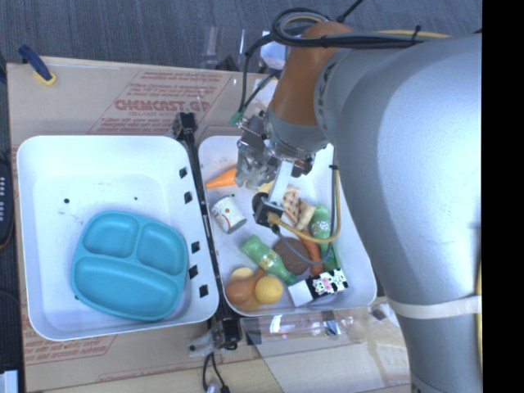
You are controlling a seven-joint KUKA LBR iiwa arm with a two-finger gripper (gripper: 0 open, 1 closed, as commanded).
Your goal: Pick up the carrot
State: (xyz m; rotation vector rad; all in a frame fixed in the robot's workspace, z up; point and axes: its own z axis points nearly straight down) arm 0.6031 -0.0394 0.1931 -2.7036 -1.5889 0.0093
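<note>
So from my remote seat I've got the arm (393, 137) coming in from 3 o'clock, covering most of the right bin's (360, 289) far half. The gripper (250, 169) is down near that bin's 11 o'clock corner, right next to the carrot (222, 179). The carrot lies flat on the bin floor with its tip pointing toward 9 o'clock, close to the wall between the 2 bins. The gripper tips look like they're at the carrot's thick end, but I honestly can't tell whether they're spread or pinched, too blurry and dark there.

Just toward 6 o'clock from the carrot there's a small white can (228, 214) on its side. Further toward 6 o'clock: a green bottle-ish thing (264, 254), a brown round piece (291, 256), a yellow lemon (268, 289) touching a brownish fruit (240, 289), and a cow-pattern carton (329, 284) near the 5 o'clock corner. There's also a pale striped item (293, 207) beside the wrist.

The left bin (49, 219) holds 1 blue divided plate (129, 264), sitting toward its 6 o'clock side.
</note>
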